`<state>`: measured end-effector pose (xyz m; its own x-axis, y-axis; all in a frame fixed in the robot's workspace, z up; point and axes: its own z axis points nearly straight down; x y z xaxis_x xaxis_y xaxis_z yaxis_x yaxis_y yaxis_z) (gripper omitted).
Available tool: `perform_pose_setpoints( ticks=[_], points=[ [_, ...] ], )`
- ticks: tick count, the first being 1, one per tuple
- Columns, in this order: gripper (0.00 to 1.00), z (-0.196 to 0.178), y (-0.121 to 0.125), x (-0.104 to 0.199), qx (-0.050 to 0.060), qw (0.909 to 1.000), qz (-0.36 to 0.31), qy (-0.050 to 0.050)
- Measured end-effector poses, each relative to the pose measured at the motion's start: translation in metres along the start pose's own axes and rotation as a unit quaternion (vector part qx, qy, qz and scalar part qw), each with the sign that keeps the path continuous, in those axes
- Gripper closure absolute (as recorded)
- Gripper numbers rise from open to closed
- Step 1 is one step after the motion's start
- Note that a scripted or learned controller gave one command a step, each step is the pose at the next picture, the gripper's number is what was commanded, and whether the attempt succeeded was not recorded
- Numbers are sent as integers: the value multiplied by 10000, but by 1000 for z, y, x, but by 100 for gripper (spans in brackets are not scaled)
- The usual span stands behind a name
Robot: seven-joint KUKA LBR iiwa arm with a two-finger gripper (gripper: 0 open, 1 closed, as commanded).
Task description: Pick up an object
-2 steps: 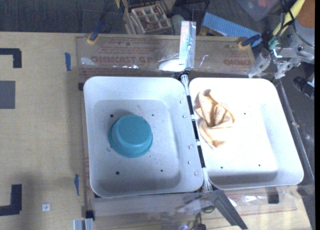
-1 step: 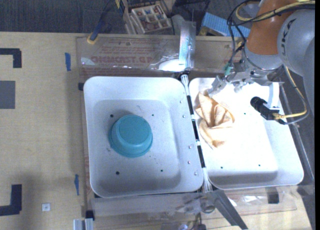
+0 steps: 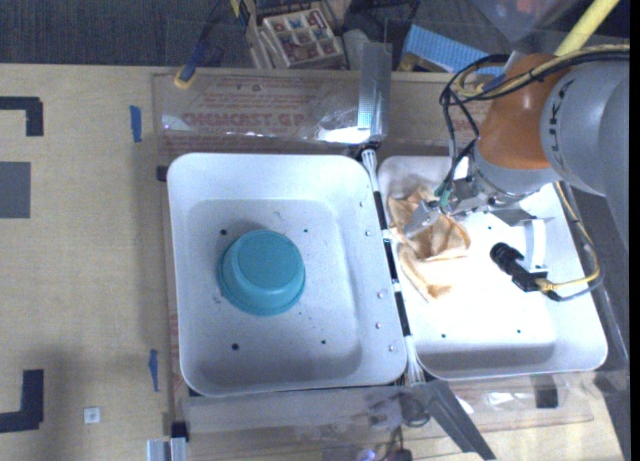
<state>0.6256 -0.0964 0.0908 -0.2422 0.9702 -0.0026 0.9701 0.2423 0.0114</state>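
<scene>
A crumpled tan cloth-like object point(image 3: 432, 242) lies at the left side of the right bin point(image 3: 500, 334). My gripper point(image 3: 443, 203) is low over the upper part of this object, at or just above its surface. The arm's grey wrist and orange band point(image 3: 515, 129) hide the bin's back right part. A teal upturned bowl point(image 3: 262, 271) sits in the middle of the left bin point(image 3: 200, 189), well away from the gripper.
A black plug on a yellow cable point(image 3: 513, 264) hangs over the right bin, right of the tan object. The divide between the bins point(image 3: 388, 249) runs close to the object's left. Boxes and clutter stand behind the bins.
</scene>
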Motion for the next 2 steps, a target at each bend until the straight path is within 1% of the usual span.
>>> perform_pose_setpoints(
  ticks=[1,2],
  points=[
    [100,-12,1,-2,-31,10000,19,-4],
    [100,-110,45,1,32,9834,-1813,8]
  ],
)
